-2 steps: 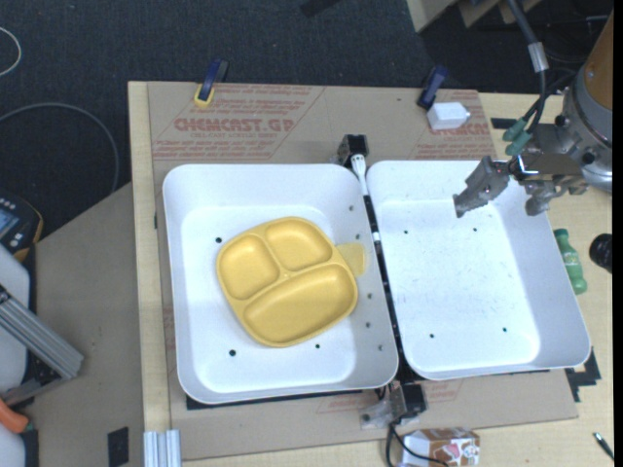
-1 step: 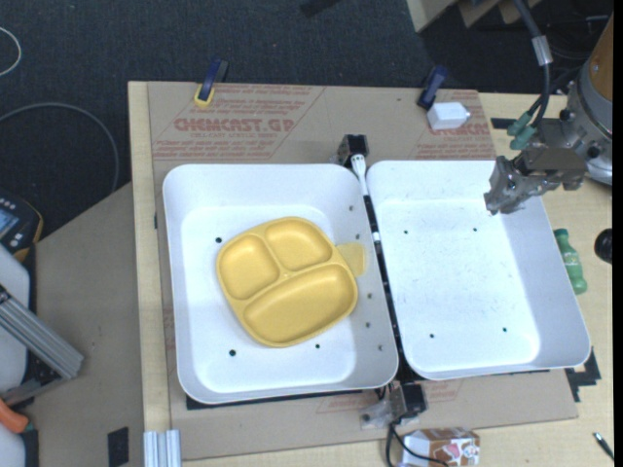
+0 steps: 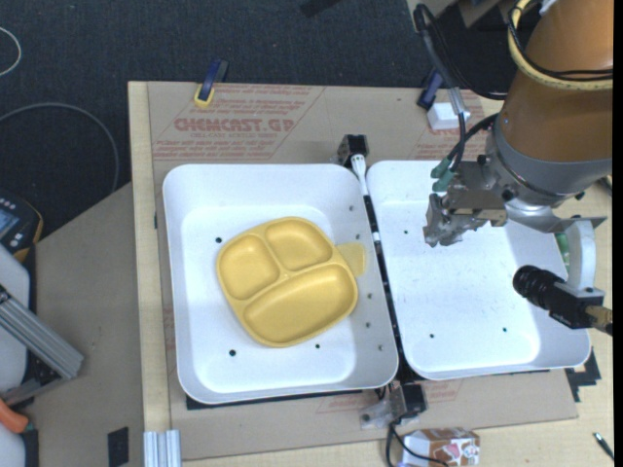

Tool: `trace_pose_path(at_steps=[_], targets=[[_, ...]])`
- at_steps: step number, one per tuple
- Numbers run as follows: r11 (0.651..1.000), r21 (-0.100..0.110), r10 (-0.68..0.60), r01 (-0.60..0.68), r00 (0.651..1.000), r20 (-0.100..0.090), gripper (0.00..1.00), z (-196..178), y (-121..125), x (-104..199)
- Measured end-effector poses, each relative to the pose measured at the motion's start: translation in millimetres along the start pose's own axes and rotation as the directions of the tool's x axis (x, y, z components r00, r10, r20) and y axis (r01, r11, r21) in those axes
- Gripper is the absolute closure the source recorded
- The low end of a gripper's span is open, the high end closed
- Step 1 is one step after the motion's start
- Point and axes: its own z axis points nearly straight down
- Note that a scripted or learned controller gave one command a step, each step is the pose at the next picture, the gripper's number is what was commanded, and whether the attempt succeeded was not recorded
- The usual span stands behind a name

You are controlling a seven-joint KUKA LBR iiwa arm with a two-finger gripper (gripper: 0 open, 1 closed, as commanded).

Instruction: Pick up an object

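Arm [image 3: 555, 86] is hanging over the right bin [image 3: 467, 348], hand [image 3: 443, 230] low above bare floor, gripping nothing; finger spread I cannot tell. Approach step, I judge: next move is crossing to the left bin [image 3: 190, 261], which is holding the yellow divided plate [image 3: 285, 280], the only pickable object.

Yellow three-compartment plate [image 3: 287, 279], glossy, plain. Left bin [image 3: 185, 290] and right bin [image 3: 467, 343] white with small black dots. Bench board [image 3: 282, 120] tan, reddish printed lettering. Arm [image 3: 565, 76] orange band over grey. Gripper [image 3: 443, 230] metallic grey. Clamp [image 3: 207, 84] blue and yellow. Floor [image 3: 97, 37] dark.
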Motion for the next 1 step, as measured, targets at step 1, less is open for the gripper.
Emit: trace_pose_path(at_steps=[1], targets=[[1.0, -0.02, -0.003, 0.003, 1.0, -0.003, 1.0, -85.3, 0.9, 63.6]])
